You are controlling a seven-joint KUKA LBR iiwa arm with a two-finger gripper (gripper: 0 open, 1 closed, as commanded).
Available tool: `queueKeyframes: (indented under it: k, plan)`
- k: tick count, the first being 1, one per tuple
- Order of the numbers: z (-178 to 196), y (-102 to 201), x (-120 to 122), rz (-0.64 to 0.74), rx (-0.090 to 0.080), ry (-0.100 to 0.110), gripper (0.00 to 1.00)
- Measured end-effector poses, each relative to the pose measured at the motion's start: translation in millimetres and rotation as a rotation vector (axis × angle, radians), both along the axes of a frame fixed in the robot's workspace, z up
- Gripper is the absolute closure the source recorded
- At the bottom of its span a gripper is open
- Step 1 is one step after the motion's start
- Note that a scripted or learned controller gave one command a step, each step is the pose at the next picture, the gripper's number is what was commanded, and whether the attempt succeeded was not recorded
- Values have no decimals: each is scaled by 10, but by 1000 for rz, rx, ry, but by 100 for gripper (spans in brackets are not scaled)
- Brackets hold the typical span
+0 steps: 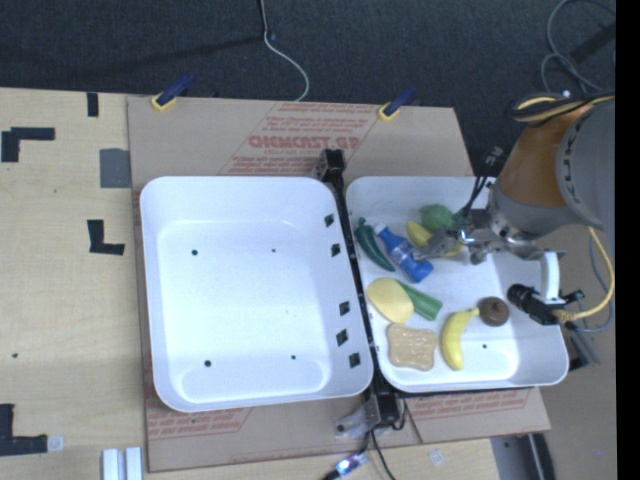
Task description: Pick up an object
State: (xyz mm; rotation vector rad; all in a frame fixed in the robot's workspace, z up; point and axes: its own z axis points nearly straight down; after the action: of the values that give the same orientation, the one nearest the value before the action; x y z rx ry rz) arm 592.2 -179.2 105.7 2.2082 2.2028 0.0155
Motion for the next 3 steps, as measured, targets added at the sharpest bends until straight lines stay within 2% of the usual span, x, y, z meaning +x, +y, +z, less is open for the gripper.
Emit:
queueKeyframes:
  k: [1,2,3]
  plan:
    - [-190,406,427,7,2,18,0]
    - [1829,351,796,6,4,4,0]
    - [1808,359,766,5,6,23,100]
